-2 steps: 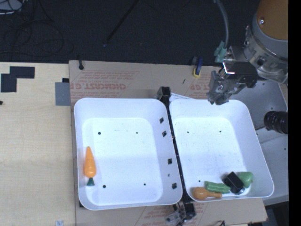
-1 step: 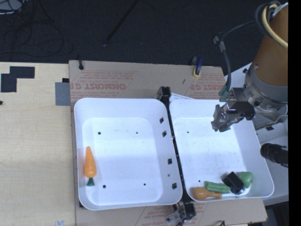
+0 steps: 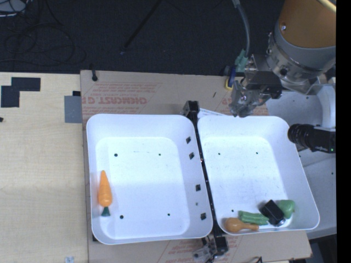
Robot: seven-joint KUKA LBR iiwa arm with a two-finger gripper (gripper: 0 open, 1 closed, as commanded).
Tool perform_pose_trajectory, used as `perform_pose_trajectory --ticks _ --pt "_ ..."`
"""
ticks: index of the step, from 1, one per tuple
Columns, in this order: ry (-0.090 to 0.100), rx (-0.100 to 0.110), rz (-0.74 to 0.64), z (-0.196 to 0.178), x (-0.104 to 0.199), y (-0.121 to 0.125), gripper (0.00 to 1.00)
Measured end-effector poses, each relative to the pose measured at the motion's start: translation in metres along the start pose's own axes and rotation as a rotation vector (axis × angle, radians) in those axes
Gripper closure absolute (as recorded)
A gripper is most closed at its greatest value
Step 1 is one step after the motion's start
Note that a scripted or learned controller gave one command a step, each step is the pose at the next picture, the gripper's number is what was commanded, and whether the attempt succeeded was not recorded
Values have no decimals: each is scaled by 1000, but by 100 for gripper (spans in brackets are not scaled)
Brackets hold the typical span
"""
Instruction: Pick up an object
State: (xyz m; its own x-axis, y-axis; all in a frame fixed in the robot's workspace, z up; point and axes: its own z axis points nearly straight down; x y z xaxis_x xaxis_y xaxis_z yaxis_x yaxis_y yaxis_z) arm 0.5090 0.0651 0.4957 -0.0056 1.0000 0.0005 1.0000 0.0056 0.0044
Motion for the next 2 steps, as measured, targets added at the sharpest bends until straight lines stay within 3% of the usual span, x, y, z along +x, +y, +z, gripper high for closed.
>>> perform_pose_trajectory --ticks 1,2 --pt "-3 18 14 91 -82 -36 100" --pt "0 1 -2 34 -15 -1 100"
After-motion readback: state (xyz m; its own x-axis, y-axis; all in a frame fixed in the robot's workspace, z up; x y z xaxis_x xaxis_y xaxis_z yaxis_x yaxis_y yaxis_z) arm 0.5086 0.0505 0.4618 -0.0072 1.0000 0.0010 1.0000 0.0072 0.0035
